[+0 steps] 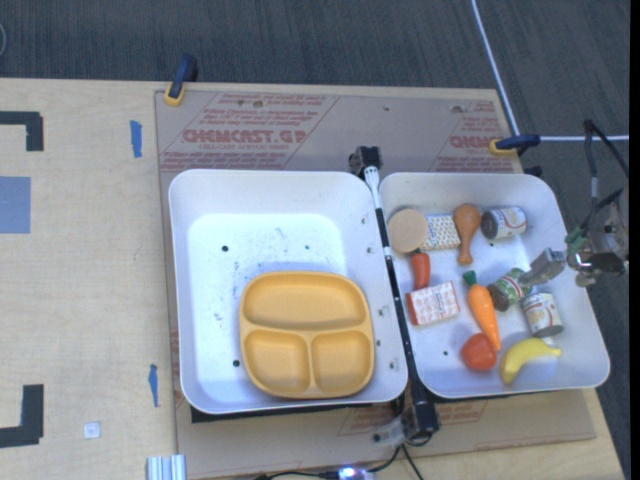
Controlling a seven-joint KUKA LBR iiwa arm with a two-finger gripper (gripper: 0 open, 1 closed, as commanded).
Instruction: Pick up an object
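A yellow divided tray (306, 344) sits in the left bin (200, 268). Beneath is a pale wood bench (80, 268) with a board (250, 133) printed "CHEMCAST GP", then grey carpet (300, 18). Toy foods, including a carrot (484, 313), lie in the right bin (585, 353). The gripper (585, 258) hangs at that bin's right rim; its opening cannot be told.

Tray (307, 343) in left bin (200, 268) (front)

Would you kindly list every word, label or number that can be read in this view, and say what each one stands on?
"CHEMCAST. GP": red print on the brown protective sheet behind the bins; it starts again near the sheet's right corner, cut short.
Finer red lines around it: too small to read.
Labels on the cans and the small red and white box: blurred, unreadable.
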